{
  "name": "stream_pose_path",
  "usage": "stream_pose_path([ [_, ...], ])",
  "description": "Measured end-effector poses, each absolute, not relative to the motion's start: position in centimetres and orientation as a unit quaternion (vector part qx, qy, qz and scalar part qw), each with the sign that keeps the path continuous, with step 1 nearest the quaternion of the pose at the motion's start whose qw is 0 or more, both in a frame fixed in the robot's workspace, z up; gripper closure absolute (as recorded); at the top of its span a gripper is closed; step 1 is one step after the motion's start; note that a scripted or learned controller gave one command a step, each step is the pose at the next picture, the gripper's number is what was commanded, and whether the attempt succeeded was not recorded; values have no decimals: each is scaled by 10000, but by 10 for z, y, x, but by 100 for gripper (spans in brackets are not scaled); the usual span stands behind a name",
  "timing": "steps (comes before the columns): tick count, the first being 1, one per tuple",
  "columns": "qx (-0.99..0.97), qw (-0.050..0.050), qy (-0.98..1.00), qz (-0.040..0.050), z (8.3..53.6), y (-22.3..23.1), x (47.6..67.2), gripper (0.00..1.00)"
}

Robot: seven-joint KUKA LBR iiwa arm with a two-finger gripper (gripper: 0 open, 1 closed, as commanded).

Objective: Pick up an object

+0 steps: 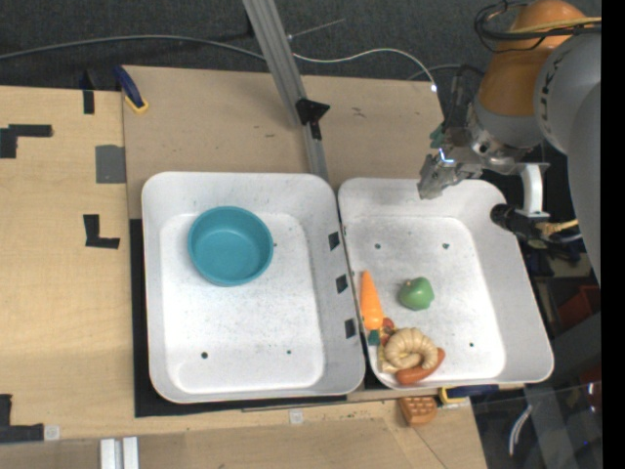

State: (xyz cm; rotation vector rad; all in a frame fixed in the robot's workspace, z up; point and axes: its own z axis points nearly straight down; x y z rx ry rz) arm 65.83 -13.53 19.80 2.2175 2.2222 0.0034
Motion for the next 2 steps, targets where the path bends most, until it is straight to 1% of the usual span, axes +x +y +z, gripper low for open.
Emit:
stream_pose_path([
  [1, 7064, 27, 7078, 18, 262, -136, 662, 100],
  [2, 7051, -8, 7091, 3, 264, -80, 639, 100],
])
